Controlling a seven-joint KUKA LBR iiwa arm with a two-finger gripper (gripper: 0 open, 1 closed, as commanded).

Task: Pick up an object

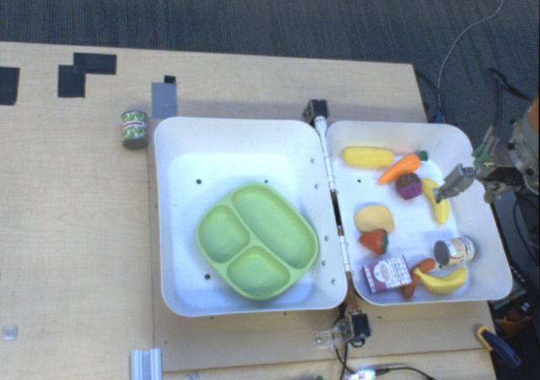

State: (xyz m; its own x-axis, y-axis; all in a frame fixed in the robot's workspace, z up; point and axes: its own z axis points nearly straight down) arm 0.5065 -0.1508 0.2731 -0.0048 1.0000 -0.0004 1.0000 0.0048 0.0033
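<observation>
A: Since the grey two-finger gripper (469,179) hangs spread and grasping nothing over the right white bin (498,273), what's nearest?

B: That slim yellow plastic banana (437,204) beside the purple toy. Probably light, stiff, slick; pinch across its middle.
</observation>
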